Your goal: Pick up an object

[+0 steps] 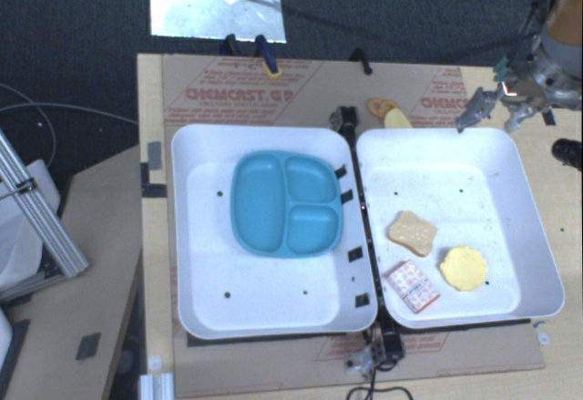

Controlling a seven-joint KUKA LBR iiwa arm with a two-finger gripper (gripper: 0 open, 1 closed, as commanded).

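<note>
- Two white bins lie side by side at frame centre: left bin (196, 207), right bin (510, 207).
- Left bin holds a blue divided plate (286, 204), flat, near its middle.
- Right bin holds three items in its lower half: a toast piece (412, 232), a yellow round (465, 268) to its lower right, and a red-and-white packet (413, 286) below the toast. All three lie apart from one another.
- Gripper (492, 112) sits at the upper right of the frame, over the right bin's upper rim. Jaws are spread, with nothing between them.
- All three items lie well below the jaws in the frame and well apart from them.
- Two small items, orange (380, 107) and pale yellow (397, 119), rest on the board just above the right bin's upper left corner.
</note>
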